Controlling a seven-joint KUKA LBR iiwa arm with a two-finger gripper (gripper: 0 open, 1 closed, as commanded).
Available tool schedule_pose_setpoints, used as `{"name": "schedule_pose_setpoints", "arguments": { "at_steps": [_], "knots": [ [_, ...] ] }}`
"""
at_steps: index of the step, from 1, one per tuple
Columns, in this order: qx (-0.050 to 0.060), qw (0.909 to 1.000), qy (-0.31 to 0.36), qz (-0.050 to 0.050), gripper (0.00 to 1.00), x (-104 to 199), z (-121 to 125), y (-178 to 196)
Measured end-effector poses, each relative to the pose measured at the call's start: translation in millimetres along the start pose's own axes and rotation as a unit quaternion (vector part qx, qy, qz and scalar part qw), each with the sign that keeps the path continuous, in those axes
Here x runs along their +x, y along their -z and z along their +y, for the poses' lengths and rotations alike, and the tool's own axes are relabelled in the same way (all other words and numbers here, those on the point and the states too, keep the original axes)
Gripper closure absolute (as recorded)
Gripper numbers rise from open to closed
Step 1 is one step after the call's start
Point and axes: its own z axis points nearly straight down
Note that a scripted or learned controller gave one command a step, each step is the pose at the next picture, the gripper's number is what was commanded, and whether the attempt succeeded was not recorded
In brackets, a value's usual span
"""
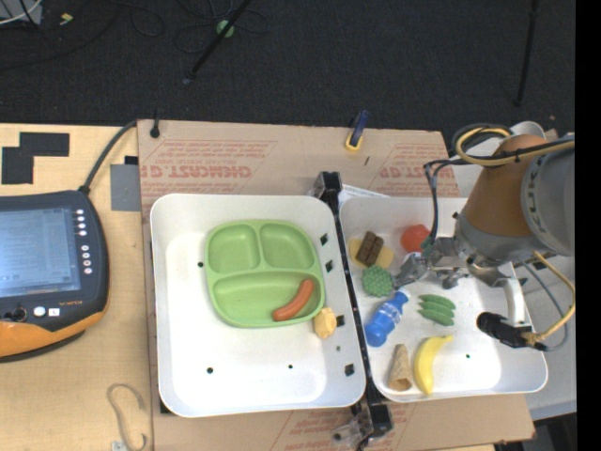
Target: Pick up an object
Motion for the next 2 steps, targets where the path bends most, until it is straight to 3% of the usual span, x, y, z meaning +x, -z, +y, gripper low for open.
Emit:
{"name": "schedule_pose_setpoints", "arguments": {
  "at_steps": [1,2],
  "knots": [
    [0.0,1.0,-0.002,0.0,1.0,-2,0,12],
    [-0.004,1.0,0.0,-0.001,1.0,-1,-1,76]
  ]
}}
